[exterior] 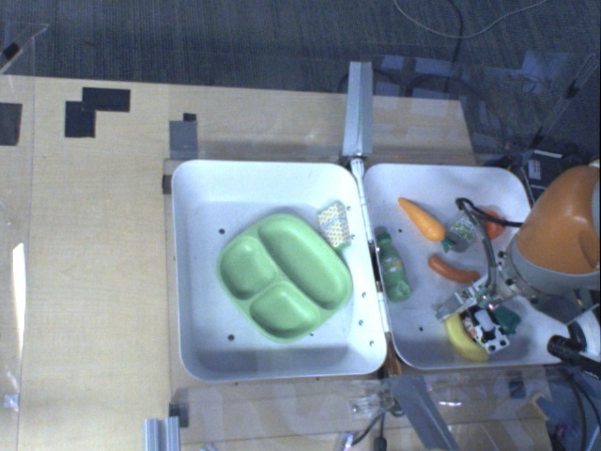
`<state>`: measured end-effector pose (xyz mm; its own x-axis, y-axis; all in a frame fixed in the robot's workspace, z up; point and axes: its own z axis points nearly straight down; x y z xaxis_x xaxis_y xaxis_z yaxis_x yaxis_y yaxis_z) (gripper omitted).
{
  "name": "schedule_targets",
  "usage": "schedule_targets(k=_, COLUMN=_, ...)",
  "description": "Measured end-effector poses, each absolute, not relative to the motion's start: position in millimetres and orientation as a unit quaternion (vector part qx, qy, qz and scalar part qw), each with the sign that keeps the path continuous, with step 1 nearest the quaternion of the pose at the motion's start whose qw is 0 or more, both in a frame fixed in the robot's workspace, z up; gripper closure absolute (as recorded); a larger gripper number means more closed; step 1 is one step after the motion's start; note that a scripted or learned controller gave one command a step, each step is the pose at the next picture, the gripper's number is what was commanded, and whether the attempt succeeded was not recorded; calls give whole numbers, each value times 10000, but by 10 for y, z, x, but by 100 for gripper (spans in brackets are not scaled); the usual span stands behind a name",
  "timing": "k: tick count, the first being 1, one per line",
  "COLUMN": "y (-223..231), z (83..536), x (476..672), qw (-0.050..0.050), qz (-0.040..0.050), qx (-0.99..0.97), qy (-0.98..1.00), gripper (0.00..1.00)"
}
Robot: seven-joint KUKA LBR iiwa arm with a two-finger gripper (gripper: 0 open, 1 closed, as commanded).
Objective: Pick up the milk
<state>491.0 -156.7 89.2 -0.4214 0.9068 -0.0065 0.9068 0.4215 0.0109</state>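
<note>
The milk is a small white carton with black patches. It lies near the front of the right bin, resting against a yellow banana. My gripper hangs just above and behind the carton, at the end of the grey arm with the orange band that comes in from the right. A small teal piece sits right beside the carton, under the wrist. From this angle I cannot see any part of the carton between the jaws.
The right bin also holds a green bottle along its left wall, an orange carrot, a red sausage-like piece and a greyish item. In the left bin lie a green divided plate and a patterned packet.
</note>
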Motion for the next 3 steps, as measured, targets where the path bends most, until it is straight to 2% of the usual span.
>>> schedule_targets(k=1, y=-1549, z=1021, x=4958, qw=111, qz=59, qx=5366, qy=8438, gripper=100)
schedule_targets(k=2, y=-1543, z=1135, x=4987, qw=146, qz=76, qx=5362, qy=8440, gripper=100)
schedule_targets(k=3, y=-1679, z=1632, x=5596, qw=35, qz=11, qx=5759, qy=8175, gripper=100)
